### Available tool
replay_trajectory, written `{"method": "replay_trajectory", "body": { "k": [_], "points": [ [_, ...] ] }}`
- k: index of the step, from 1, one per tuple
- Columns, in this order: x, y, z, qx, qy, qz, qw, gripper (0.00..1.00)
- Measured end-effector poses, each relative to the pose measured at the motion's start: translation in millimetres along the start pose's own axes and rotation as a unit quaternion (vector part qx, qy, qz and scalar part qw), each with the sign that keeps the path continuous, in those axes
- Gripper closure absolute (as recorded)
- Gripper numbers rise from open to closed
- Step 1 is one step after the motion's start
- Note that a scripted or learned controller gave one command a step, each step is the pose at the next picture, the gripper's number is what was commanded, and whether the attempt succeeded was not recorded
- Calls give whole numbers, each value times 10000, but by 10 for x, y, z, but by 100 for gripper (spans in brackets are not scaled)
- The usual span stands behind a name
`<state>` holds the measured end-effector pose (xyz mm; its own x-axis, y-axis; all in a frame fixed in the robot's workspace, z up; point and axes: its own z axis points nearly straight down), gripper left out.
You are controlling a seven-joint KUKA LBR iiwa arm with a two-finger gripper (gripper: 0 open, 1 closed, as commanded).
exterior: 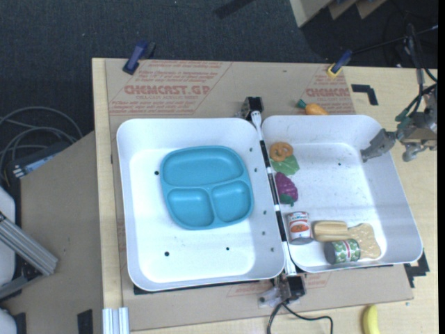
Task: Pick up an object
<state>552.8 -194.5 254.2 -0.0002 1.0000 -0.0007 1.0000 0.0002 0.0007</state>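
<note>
Divided plate (206, 186) in the left bin (139, 249), toy foods and two cans (299, 226) along the right bin's (400, 207) left wall and near edge

Two shallow white bins sit side by side, a left bin (139, 256) and a right bin (396, 207). The left one contains one blue three-compartment plate (206, 186). The right one contains one pretzel (281, 149), one green leafy piece (285, 164), one purple grape bunch (286, 188), one red-labelled can (299, 227), one green can (341, 251) and one bread-like piece (365, 236).
</note>
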Motion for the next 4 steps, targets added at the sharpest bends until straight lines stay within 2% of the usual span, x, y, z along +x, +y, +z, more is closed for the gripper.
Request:
{"method": "replay_trajectory", "body": {
  "k": [1,2,3,4],
  "points": [
    [706,467,778,19,17,-9,10000,0],
    [1277,810,690,-3,5,-5,10000,0],
    [969,1127,1388,13,0,7,10000,0],
    [312,39,1703,15,-3,14,10000,0]
  ]
}}
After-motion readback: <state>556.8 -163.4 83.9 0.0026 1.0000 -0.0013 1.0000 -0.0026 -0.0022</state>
